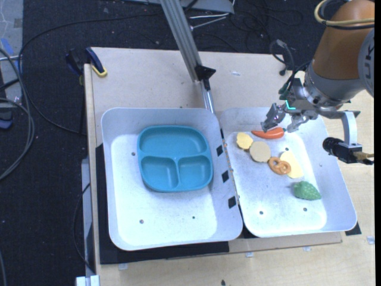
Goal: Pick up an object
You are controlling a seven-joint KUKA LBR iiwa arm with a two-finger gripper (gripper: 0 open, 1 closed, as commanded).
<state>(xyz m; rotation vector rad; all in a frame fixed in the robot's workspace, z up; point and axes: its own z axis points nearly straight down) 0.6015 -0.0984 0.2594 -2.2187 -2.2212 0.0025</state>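
The right bin (333,213) holds several toy foods: a red-orange chili-like piece (268,133) at the back, a yellow piece (243,140), a tan round slice (260,152), an orange pretzel-like ring (280,166) beside a pale yellow piece (294,170), and a green leafy piece (306,190). My gripper (284,121) hangs over the back of this bin, its fingers spread apart just above and to either side of the red-orange piece. Nothing is visibly held between them.
A blue three-compartment tray (175,158) sits in the left bin (119,219). A slanted metal pole (181,28) rises behind the bins, ending near their shared back edge. Cables lie on the dark floor around the bench.
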